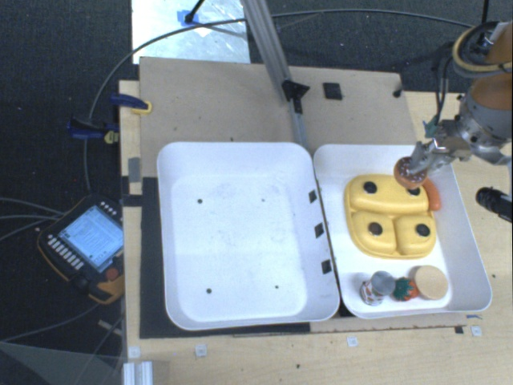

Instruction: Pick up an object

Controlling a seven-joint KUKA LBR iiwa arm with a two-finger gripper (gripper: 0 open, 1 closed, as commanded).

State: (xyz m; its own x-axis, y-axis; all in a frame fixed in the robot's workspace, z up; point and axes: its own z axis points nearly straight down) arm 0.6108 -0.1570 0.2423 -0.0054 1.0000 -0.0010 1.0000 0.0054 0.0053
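Observation:
The right bin (465,255) holds a large yellow moulded piece (389,215) with several dark holes. An orange object (434,195) lies at that piece's upper right edge. Near the bin's front sit a small grey and red object (377,287), a green and red one (403,290) and a tan round disc (430,281). My gripper (414,169) hangs over the yellow piece's top right corner, next to the orange object. A brownish round part shows at its tip.
The left bin (172,215) stands beside the right one, with black clips (318,229) along the shared wall. A slanted metal pole (268,34) crosses the bench's back. A handheld pendant (84,243) lies on the floor at left.

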